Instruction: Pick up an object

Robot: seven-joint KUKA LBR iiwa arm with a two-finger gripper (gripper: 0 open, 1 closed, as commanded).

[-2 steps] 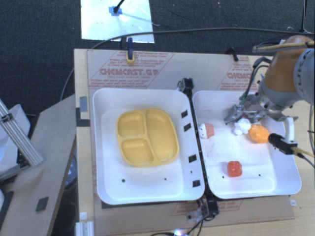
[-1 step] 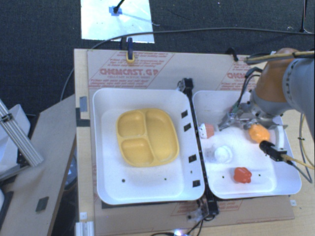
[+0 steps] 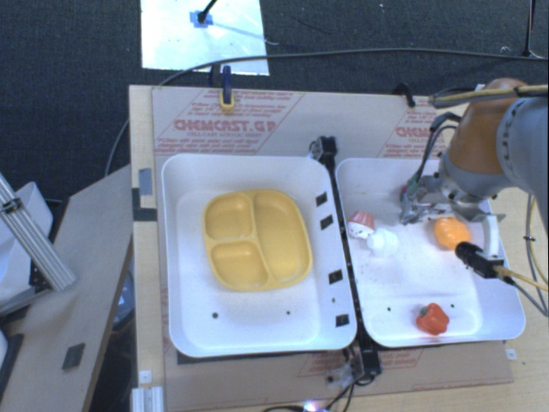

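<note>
Dark carpet surrounds the counter (image 3: 257, 114), which carries two white bins side by side. Taking the right bin (image 3: 390, 324) as the landmark: an orange ball (image 3: 449, 233) lies near its right wall, a red pepper-like toy (image 3: 433, 318) sits toward its front edge, and two small white pieces (image 3: 371, 233) rest just inside its left wall. To the left of that bin, the other bin holds a yellow divided plate (image 3: 256, 239).

The claw (image 3: 418, 206) hangs low over the rear middle of the right bin, just beside the orange ball, and nothing shows between its tips; whether it is spread or closed I cannot tell. The grey arm (image 3: 515, 144) enters over the bin's right wall, bent down steeply at the wrist.

The likely trouble: descending off-centre, the claw could nudge the round ball so it rolls away, or close on bare bin floor. The black cable fitting (image 3: 477, 260) beside the ball could also snag.
</note>
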